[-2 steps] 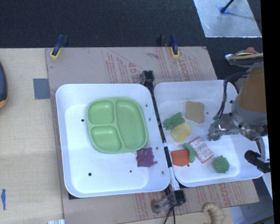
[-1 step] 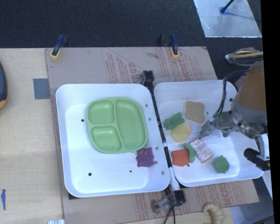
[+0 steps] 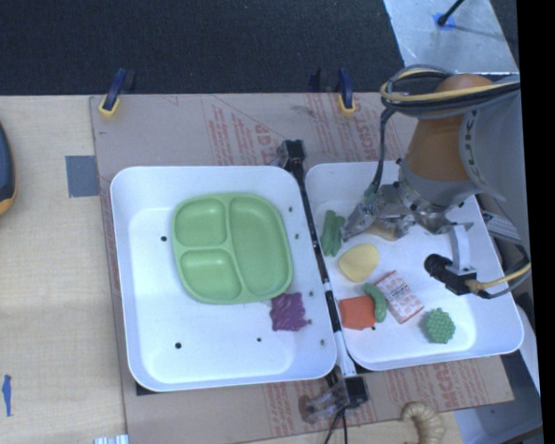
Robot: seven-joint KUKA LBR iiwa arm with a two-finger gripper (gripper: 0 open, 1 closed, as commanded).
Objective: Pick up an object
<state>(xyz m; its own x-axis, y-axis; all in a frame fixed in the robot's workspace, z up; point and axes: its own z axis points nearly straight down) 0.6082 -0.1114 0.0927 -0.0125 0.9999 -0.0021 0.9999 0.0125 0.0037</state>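
Claw [image 3: 376,215] low in right bin [image 3: 491,339] beside green pod [image 3: 332,232], grip state unclear

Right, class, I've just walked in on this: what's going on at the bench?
A grey robot arm reaches in from the right, its gripper low over the top of the right bin. Nothing is visibly held. Lying loose in that bin are a green pod-shaped toy, a yellow piece, an orange block, a small red-and-white packet and a bumpy green ball. The left bin holds a green divided plate and a purple lump.
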